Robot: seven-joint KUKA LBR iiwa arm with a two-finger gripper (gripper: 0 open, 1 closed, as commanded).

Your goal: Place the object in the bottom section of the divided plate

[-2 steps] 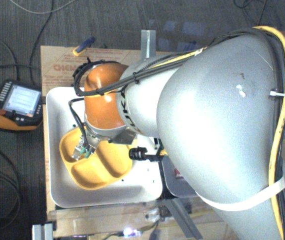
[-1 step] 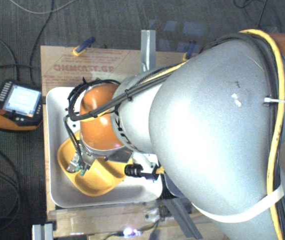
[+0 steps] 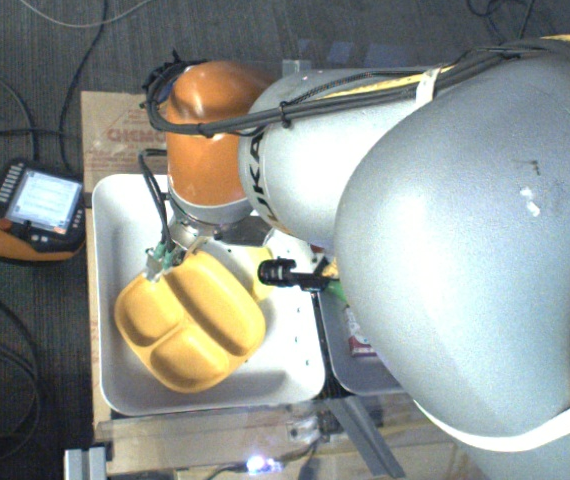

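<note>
Camera view looks down first on the arm [image 3: 445,228], whose grey bulk is nearest the lens and covers the whole right side, hiding most of the right bin [image 3: 337,373]. Only a strip along that bin's left edge shows, with a red and white scrap [image 3: 361,346] in it, too hidden to name. Below the grey link, the orange band [image 3: 205,133] points down into the left bin [image 3: 115,208]. The gripper [image 3: 168,254] hangs under it, near the middle of that bin's left half. Whether the gripper is open or closed, I cannot tell. A small greenish bit [image 3: 155,259] sits at its tip, too small to say whether it is a thing or part of the tool. The tip is just over the far-left rim of the plate [image 3: 190,328]. The plate, yellow and split into three sections, lies flat on the left bin's floor toward the near edge, closer to the near-left corner than to the right wall. Brown card [image 3: 115,133] shows on the bench beyond the bin's far edge. Farthest, on the dark floor [image 3: 25,388] off the bench's left edge, lies a pendant [image 3: 30,213] with a lit screen, and a thin cable [image 3: 65,13] loops past the far-left corner.
</note>
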